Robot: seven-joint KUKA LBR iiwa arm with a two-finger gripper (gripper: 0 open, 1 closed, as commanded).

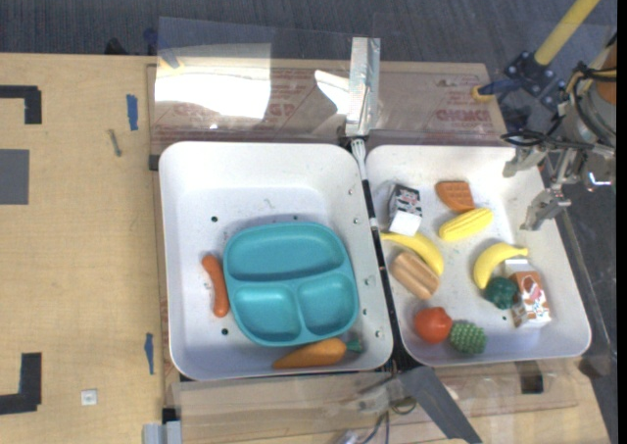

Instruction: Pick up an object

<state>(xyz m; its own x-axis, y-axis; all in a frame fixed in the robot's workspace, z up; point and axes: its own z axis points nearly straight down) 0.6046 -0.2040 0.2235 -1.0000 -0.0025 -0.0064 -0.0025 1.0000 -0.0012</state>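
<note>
Claw (546, 199) hangs at the right bin's (573, 329) far right edge, above the rim, with nothing between the fingers; they look parted, so I log it as released. No object is touched.

Step in hand, as I judge it: approach. No grasp has begun. The task names no particular object, so any piece in the right bin will serve.

Nearest row of that bin: a red tomato (432, 322) with a green knobbly fruit (467, 336) just beside it, and a small printed carton (530, 297) toward my side. Next row back: a hot dog bun (413, 272) touching a banana (415, 250), a dark green piece (503, 292), and a second banana (495, 262) just above it. Farther back: a corn cob (463, 224), an orange ridged piece (454, 195), and a small black-and-white packet (406, 203) near the divider.

Left bin (186, 177): a teal divided tray (290, 280), a carrot (312, 354) at its near edge, a sausage (216, 284) on its left. Well apart from me; I judge it a poor choice.

Candidate: the second banana or the corn cob, both near my claw and with some bare floor around them.

Next move calls for: shift inward from the rim, centre over the chosen piece, turn the fingers across its narrow width, descend without nudging the neighbours, then close. Curved, smooth shapes may slip out; I judge a centred grip essential.

Bench (69, 266) beyond the bins carries nothing relevant.
</note>
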